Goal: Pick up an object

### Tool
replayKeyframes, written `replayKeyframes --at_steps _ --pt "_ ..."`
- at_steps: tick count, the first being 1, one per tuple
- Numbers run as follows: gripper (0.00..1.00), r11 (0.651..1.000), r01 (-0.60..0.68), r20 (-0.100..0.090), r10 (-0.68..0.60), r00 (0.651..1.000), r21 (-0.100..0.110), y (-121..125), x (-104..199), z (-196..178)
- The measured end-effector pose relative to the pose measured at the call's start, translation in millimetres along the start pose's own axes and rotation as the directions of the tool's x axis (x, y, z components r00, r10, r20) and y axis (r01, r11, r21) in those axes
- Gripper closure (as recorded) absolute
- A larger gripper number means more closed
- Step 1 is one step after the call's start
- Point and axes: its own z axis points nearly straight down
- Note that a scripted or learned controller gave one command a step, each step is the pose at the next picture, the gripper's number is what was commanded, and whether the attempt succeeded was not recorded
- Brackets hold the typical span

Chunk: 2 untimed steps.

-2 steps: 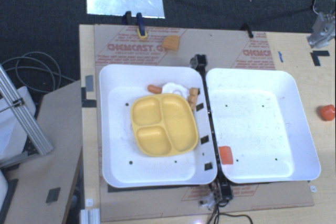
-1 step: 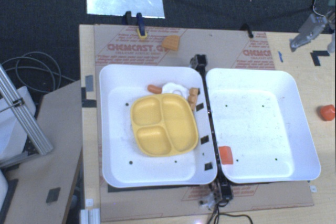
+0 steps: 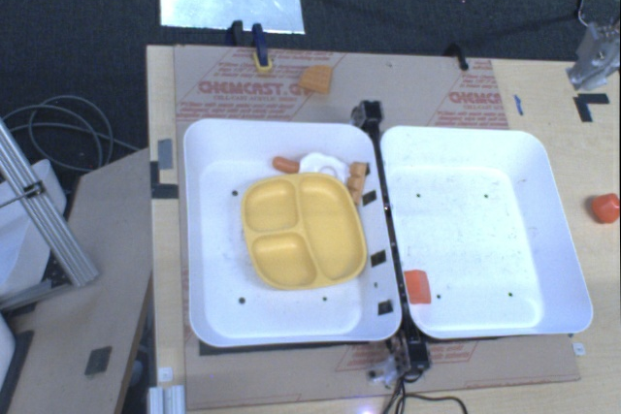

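The left bin [image 3: 209, 238] carries most of the candidates for picking. A yellow divided tray [image 3: 303, 231] lies flat near its middle, three compartments up, rotated a little against the bin walls. Just behind the tray's far edge sit a small orange sausage-shaped piece [image 3: 286, 165], a white round object [image 3: 322, 165] partly tucked under or against the tray rim, and a tan block [image 3: 357, 177] close to the bin's right wall. They seem scattered rather than arranged, as loose items dropped in for grasp trials would be. The right bin [image 3: 485, 238] holds a single orange-red block [image 3: 416, 286] by its near left wall. Both bins rest on a brown sheet [image 3: 466, 102] clamped to the bench, probably to stop them sliding; its red print reads "CHEMCAST" in repeated diagonal lettering, the rest too small to read. A tan wedge [image 3: 315, 79] lies on that sheet behind the left bin, and another orange block [image 3: 604, 207] sits on the bench at the far right. The gripper's state cannot be told from this view
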Motion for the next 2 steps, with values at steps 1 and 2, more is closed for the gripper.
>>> replayKeyframes --at_steps 1,2 --pt "0.00 1.000 0.000 0.000 0.000 1.000 0.002 0 0 1" --pt "1.00 1.000 0.004 0.001 -0.004 1.000 -0.003 0 0 -11"
